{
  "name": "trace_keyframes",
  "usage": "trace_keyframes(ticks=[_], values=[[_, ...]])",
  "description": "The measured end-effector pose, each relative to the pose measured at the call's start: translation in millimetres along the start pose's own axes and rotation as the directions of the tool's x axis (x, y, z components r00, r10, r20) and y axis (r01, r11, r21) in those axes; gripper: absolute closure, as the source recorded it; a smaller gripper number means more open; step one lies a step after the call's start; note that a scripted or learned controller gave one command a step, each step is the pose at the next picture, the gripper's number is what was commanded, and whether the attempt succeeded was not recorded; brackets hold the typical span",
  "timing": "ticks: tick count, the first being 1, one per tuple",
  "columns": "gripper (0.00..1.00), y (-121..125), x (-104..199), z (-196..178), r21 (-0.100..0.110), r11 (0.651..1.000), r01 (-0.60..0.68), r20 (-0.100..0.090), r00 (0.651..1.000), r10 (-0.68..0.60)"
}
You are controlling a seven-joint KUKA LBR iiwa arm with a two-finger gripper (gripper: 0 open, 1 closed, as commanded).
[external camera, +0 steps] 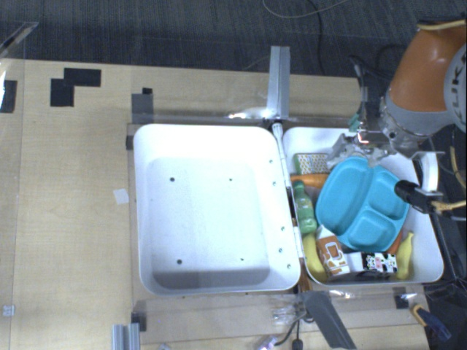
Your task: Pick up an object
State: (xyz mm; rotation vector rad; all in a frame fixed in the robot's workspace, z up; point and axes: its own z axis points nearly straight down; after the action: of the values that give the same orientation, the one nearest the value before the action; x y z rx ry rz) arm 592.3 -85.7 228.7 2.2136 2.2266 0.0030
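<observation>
Two white bins sit side by side. Right bin point(432, 267) contains a blue divided plate point(363, 203), tilted over a green bottle point(303, 208), banana point(314, 257), carrot point(311, 181) and small carton point(333, 257). Gripper point(367, 138) sits at the plate's far edge; finger state cannot be determined.

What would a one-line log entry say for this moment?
gripper: above right bin's far edge | blue divided plate: tilted atop clutter | left bin: white
</observation>
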Motion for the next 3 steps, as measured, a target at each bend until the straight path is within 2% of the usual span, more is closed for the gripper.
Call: trace_keyframes(ticks=[1,2,3], values=[[0.0,-1,-6,114,-0.022,0.981,0.194,0.007,0.981,-0.194],[1.0,0,-4,104,-0.024,0.98,0.197,0.006,0.98,-0.197],[1.0,7,26,-25,0.001,0.848,0.531,-0.002,0.848,-0.531]])
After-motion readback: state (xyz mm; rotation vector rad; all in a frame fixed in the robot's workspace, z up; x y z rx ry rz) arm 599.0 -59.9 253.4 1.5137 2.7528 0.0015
